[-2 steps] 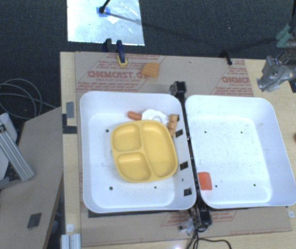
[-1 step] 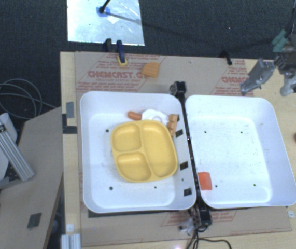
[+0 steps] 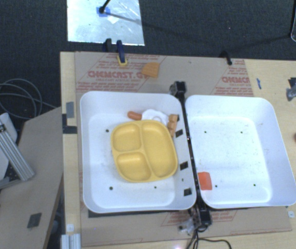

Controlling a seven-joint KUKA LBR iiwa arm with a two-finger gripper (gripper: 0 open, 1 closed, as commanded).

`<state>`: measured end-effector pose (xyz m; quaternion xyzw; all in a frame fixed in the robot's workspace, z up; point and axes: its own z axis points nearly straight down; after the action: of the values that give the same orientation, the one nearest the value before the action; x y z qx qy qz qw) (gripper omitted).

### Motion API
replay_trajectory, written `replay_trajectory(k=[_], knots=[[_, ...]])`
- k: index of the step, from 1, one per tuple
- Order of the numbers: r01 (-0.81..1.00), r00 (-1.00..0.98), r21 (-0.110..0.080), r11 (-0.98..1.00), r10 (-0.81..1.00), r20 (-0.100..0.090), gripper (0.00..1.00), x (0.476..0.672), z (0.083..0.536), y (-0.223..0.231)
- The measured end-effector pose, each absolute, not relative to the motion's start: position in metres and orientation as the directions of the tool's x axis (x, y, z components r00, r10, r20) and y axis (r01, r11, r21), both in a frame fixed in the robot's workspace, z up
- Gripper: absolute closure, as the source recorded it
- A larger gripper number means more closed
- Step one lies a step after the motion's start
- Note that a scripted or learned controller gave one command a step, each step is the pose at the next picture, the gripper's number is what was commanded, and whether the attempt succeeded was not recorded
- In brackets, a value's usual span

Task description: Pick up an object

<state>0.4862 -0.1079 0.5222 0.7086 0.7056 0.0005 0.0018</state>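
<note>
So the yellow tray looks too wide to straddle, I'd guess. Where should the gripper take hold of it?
Probably the rim. The yellow divided tray lies flat in the left bin, far wider than a two-finger span. Come straight down over its lower-left edge, where the bin floor beside it is bare, one finger inside the compartment, one outside; the upper edge is crowded by small items.

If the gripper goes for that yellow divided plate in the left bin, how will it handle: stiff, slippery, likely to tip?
The yellow divided plate looks like rigid moulded plastic, so it probably stays stiff rather than flexing. Its smooth, glossy surface and thin rim suggest it may slip from a two-finger pinch. It is broad and shallow, so gripped at one edge it would likely tilt. It partly covers a white item, which might shift.
</note>
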Motion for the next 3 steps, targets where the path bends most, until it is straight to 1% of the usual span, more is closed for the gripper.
replay_trajectory(k=[3], knots=[[1.0, -0.003, 0.003, 0.003, 1.0, -0.001, 0.0, 0.4866, 0.5225, -0.1042]])
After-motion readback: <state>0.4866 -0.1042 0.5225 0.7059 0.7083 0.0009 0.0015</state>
